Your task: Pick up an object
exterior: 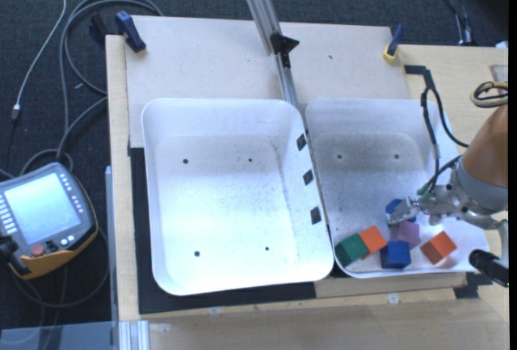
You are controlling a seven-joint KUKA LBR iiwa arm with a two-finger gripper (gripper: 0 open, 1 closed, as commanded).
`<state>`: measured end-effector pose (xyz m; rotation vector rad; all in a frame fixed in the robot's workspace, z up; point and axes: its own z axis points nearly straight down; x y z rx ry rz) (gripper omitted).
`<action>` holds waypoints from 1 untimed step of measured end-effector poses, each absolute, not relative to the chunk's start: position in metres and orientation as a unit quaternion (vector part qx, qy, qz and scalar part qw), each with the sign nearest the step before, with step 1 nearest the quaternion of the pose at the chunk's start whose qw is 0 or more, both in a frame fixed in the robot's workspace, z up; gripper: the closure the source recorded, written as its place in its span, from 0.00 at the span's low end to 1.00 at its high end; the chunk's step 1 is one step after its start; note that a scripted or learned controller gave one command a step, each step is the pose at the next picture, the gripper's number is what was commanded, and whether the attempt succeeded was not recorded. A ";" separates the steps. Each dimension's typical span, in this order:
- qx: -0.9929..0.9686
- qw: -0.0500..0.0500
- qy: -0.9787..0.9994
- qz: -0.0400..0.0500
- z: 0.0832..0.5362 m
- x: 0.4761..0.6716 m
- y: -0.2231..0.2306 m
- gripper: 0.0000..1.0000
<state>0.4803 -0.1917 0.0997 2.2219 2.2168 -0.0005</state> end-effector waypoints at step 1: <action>0.705 -0.001 0.709 0.001 0.100 0.482 -0.140 0.00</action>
